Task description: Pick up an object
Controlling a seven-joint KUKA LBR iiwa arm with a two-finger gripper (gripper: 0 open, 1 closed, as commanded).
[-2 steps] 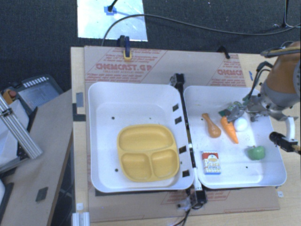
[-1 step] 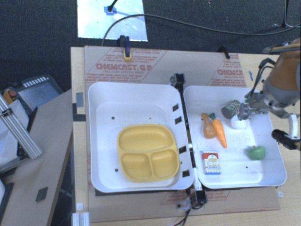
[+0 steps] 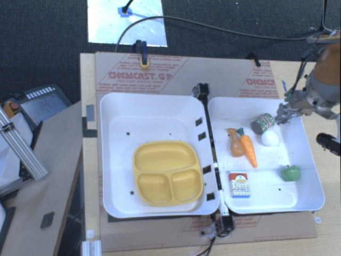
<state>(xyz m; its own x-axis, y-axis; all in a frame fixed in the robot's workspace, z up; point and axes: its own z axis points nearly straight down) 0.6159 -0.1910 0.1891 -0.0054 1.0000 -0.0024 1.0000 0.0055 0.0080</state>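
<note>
The right bin (image 3: 306, 143) holds a small tin can (image 3: 262, 124) lying on its side, a white egg (image 3: 269, 138), an orange carrot (image 3: 248, 149), a tan squash-like piece (image 3: 236, 143), a green pepper (image 3: 290, 173) and a red and white carton (image 3: 240, 184). My gripper (image 3: 284, 114) hangs over the bin's far right part, just right of the can. It looks apart from the can, and nothing shows between its tips.
A yellow divided tray (image 3: 166, 172) lies in the left bin (image 3: 120, 121). A black clip rail (image 3: 208, 143) runs between the bins. Cables cross the dark floor behind the bench. A grey device (image 3: 40, 105) sits at the left.
</note>
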